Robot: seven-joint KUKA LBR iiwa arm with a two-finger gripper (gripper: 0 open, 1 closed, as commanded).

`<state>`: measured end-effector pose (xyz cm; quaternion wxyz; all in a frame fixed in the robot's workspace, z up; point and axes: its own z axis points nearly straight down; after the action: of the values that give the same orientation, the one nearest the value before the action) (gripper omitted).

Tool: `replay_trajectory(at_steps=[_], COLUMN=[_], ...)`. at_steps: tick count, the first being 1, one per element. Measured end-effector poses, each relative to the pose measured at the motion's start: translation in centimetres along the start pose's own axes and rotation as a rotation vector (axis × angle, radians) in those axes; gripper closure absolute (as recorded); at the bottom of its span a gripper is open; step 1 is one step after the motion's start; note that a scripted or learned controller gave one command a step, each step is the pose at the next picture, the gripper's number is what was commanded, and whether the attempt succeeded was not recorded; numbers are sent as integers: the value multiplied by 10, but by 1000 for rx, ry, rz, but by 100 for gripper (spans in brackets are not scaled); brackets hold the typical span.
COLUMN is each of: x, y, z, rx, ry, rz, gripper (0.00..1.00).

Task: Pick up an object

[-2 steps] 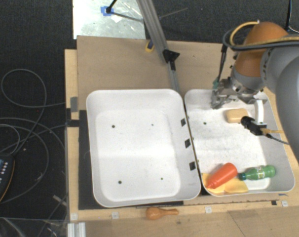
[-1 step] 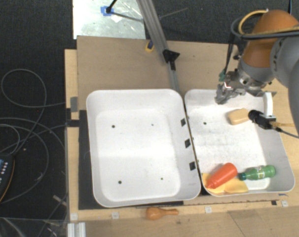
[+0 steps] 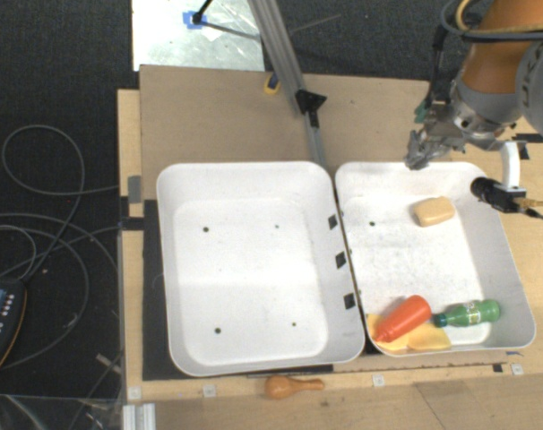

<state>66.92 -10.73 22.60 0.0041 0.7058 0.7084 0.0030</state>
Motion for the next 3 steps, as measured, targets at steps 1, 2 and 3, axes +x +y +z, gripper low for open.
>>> replay_trajectory(at_steps=[1, 2, 3], x=[0, 57, 105], y=[2, 12, 14], z=[-44, -47, -31], rx=[2, 6, 9], ry=[0, 3, 4], rz=[-2, -7, -6], gripper=[100, 100, 100])
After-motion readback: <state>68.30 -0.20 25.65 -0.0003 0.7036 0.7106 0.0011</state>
